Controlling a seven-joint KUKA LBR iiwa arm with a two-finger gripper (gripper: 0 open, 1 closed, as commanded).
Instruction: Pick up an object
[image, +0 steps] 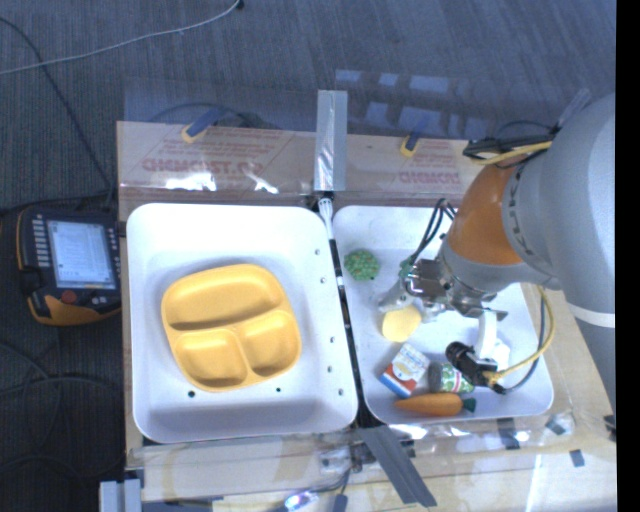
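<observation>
Right bin (520, 400): tool (408, 296) just above yellow lemon (401, 324).

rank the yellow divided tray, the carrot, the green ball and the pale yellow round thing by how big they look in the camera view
1. yellow divided tray, by far the largest
2. carrot
3. pale yellow round piece and green ball: they look much alike, too close to rank
</observation>
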